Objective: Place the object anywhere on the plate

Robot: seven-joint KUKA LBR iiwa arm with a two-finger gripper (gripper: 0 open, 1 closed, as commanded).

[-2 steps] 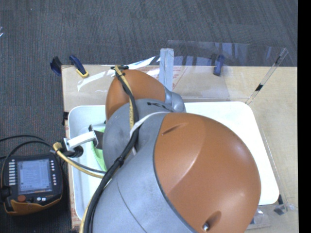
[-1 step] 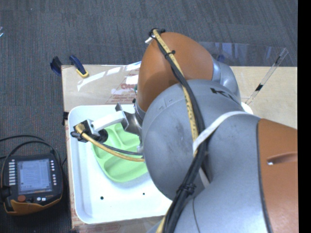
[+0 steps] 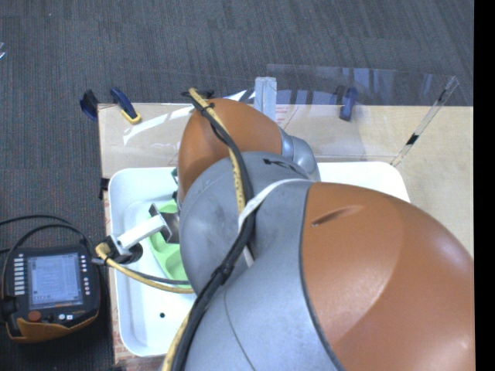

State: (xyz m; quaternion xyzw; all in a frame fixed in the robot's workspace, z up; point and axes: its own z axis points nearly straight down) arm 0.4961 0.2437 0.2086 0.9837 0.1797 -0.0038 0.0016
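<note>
A light green plate [image 3: 172, 258] lies in the left white bin [image 3: 124, 207]; just a strip of it shows beside the arm. The gripper [image 3: 164, 215] reaches down over the plate's upper left part, dark and largely covered by the grey and orange arm [image 3: 309, 269]. A white bar [image 3: 139, 235] with the yellow cable's end sticks out from the wrist to the left. The object to be placed is hidden or too covered to make out.
The arm's bulk covers most of both bins; a corner of the right bin [image 3: 390, 172] shows. A teach pendant [image 3: 50, 284] lies off the bench at left. Blue clamps [image 3: 124, 107] [image 3: 348, 103] and a clear panel [image 3: 363, 83] stand along the back edge.
</note>
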